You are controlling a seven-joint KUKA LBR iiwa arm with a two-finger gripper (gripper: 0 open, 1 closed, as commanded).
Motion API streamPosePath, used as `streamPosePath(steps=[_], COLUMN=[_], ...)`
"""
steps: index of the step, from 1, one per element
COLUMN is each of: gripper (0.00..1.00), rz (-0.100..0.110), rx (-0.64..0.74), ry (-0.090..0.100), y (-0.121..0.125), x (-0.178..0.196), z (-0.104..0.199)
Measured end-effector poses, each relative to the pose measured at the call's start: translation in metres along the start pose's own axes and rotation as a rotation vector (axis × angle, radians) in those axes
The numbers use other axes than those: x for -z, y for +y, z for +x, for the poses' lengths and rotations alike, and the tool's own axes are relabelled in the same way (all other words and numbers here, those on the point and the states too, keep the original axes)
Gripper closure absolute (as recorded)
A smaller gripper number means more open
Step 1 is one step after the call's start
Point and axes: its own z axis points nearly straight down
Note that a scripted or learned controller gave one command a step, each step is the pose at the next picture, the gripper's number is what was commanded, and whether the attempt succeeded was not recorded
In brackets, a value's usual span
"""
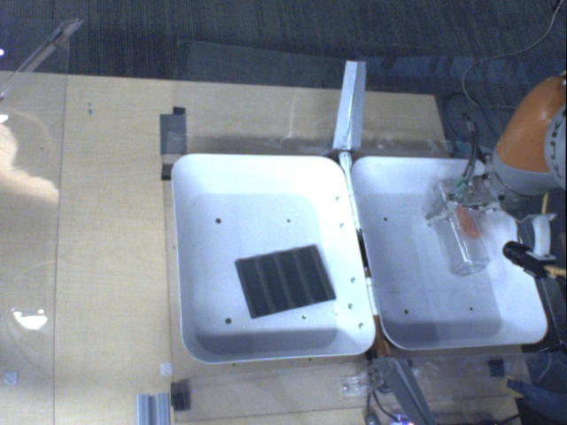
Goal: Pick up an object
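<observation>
A dark grey ribbed rectangular pad (285, 280) lies flat in the left bin (204, 184), slightly turned, near its front middle. In the right bin (399, 317) a clear plastic tube-like object (462, 244) lies at the right of centre, with a small orange-red bit (470, 225) at or inside its upper part. My gripper (464, 198) hangs at the far right of the right bin, just above the clear object's upper end; whether it touches the object is unclear. The grey arm with its orange band (530, 140) reaches in from the right edge.
A metal post (349, 113) stands behind the seam between the two bins. The wooden bench (97, 237) spreads out to the left. Clamps and cables (390, 388) sit at the front edge below the bins.
</observation>
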Motion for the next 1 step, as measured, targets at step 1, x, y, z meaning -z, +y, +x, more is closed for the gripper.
streamPosePath(steps=[1], gripper=[0.0], rz=[0.021], rx=[0.065], ry=[0.007], y=[0.0178], x=[-0.0008], z=[-0.0026])
